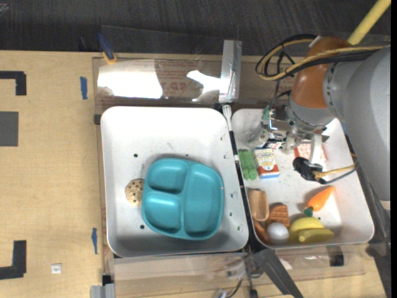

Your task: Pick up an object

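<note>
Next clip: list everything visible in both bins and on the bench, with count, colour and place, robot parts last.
left bin: 1, white, bench centre
right bin: 1, white, beside the left bin
divided plate: 1, teal, three compartments, middle of the left bin
cookie: 1, tan with dark specks, left bin, at the plate's left edge
green block: 1, green, right bin, along its left wall
small carton: 1, white with red and green print, right bin, next to the green block
carrot: 1, orange, right bin
banana: 1, yellow, right bin, near front wall
egg: 1, white, right bin front
arm: 1, grey with orange band, over the right bin
gripper: 1, above the carton; fingers unclear
</note>
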`<state>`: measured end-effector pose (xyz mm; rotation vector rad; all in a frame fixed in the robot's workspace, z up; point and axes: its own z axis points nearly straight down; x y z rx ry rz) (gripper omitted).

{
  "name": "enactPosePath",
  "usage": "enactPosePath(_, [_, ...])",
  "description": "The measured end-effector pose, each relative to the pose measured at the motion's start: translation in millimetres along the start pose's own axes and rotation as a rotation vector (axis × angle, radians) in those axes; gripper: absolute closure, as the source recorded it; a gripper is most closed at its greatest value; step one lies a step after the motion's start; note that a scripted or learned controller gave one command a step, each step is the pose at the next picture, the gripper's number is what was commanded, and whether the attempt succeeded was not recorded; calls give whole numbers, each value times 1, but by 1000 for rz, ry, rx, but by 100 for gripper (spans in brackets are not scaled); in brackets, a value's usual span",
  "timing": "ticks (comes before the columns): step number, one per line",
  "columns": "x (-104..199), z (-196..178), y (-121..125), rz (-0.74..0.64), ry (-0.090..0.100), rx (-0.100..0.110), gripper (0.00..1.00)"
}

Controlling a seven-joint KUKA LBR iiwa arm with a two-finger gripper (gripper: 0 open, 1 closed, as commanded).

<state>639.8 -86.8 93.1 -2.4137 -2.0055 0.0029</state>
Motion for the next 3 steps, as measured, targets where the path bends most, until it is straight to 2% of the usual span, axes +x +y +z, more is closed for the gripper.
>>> enactPosePath(1, [0,-4,-1,-2,-2,8,100])
enactPosePath(2, [-69,7,3,208,0,-5,100])
enactPosePath(3, [-43,7,-3,125,-2,-7,100])
